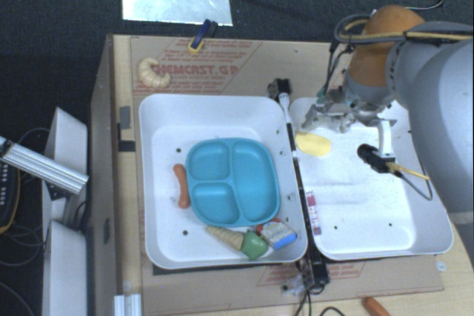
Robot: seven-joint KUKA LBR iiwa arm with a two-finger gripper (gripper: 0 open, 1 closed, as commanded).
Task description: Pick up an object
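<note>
On the worktop, a printed brown board, a cream ridged curl lies at 11 o'clock from the left bin, well outside it. A small blue and yellow object sits at the board's far edge, at 12 o'clock from that bin.

Inside the left bin, an orange-red toy sausage lies lengthwise at 9 o'clock from a blue divided plate, just beside its rim. The plate fills the middle of the bin and has three compartments. At 6 o'clock from the plate a tan cone lies on its side, its wide end touching a green piece. A small blue, white and red packet rests at 3 o'clock from the green piece, close to the plate's lower rim and near the bin's right wall.

In the right bin, a flat yellow piece lies in the 10 o'clock corner, near the wall shared with the left bin. The tool is directly at 12 o'clock from this yellow piece, low in the bin and very close to it; whether they touch is not clear. Whether the tool is released or clenched cannot be told from this slant, and nothing is seen grasped in it. The grey arm comes in from 3 o'clock, with its orange band at 1 o'clock from the tool.
</note>
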